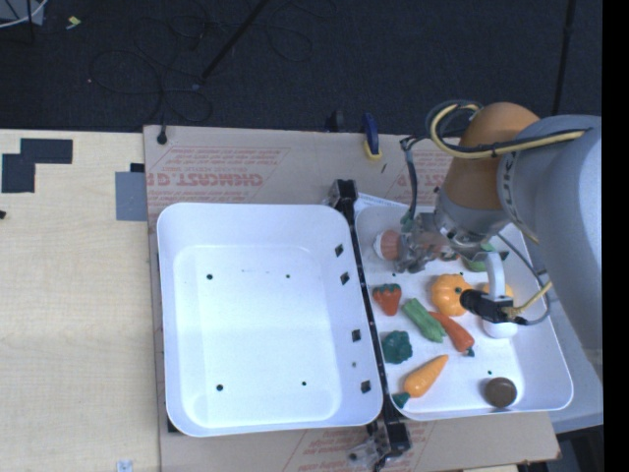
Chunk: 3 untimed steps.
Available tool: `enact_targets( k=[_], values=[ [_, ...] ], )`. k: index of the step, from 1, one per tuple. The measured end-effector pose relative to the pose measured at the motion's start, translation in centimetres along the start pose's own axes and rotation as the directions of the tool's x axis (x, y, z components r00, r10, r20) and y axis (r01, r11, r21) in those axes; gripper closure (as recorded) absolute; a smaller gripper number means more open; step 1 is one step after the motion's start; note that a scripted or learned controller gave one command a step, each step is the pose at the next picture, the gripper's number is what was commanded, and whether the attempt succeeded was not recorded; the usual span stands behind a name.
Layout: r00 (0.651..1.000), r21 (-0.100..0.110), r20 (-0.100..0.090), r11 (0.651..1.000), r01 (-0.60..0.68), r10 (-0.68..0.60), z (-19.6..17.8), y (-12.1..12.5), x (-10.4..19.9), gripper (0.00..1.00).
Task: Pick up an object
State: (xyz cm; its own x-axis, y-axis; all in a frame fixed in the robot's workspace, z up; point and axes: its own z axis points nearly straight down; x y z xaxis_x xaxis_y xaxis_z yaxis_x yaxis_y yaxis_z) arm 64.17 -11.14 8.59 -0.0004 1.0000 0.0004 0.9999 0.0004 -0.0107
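My gripper (415, 253) is low in the far part of the right bin (550, 377), its arm coming in from the right. A pinkish-red round toy (389, 244) lies just left of it, touching or nearly so. Nearer in the bin are a red strawberry (386, 298), a green pickle (425, 320), an orange round fruit (447, 293), a red-orange pepper (458, 333), a dark green broccoli piece (396, 346), an orange carrot (425, 375) and a brown ball (500, 391).
The left bin (187, 264) sits beside the right one, with a black divider rail (362, 303) between them. Both rest on a cardboard sheet (236, 170) on the pale bench. The bulky arm (550, 205) covers the right bin's far right corner.
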Motion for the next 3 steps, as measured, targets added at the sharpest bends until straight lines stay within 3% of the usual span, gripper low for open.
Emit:
enact_targets(
  k=[1, 2, 3],
  values=[
    [1.000, -0.003, -0.001, 1.000, -0.001, 0.001, -0.1, -4.7, 0.4, 1.00],
    [1.000, -0.013, 0.000, 1.000, 0.002, -0.002, -5.9, -3.4, 2.4, 1.00],
    [1.000, -0.006, 0.000, 1.000, 0.002, -0.002, 0.1, -3.2, 2.8, 1.00]
  ],
)
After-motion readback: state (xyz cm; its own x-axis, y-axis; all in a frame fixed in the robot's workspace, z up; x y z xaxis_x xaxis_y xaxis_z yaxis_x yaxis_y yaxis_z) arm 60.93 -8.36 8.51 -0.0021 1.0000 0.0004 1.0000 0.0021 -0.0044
